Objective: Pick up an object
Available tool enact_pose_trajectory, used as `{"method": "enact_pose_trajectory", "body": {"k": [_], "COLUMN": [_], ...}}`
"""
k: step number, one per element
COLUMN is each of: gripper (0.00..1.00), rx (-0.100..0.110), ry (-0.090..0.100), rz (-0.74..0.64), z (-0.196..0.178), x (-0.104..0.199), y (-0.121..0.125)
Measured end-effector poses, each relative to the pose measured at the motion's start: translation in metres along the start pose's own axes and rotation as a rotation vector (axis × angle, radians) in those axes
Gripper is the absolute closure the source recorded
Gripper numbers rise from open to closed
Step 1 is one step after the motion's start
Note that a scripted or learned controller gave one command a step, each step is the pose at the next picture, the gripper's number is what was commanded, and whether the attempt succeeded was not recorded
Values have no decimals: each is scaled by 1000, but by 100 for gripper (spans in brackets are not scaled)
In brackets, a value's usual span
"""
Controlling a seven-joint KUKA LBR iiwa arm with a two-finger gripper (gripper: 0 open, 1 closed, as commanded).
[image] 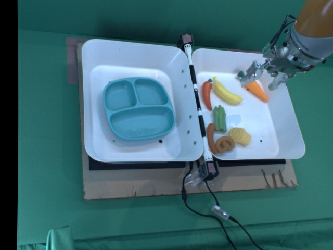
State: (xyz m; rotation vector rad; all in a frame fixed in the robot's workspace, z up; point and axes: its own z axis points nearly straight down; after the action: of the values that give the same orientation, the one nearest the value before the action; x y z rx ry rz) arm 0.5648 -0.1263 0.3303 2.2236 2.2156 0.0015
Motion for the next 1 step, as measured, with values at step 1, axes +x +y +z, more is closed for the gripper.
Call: {"method": "enact_pose_trajectory", "body": {"k": [1], "gripper": [0], "rx": [-1], "ry": [-1], "rz": [0], "z": [95], "x": [-16], "y": [-20]}}
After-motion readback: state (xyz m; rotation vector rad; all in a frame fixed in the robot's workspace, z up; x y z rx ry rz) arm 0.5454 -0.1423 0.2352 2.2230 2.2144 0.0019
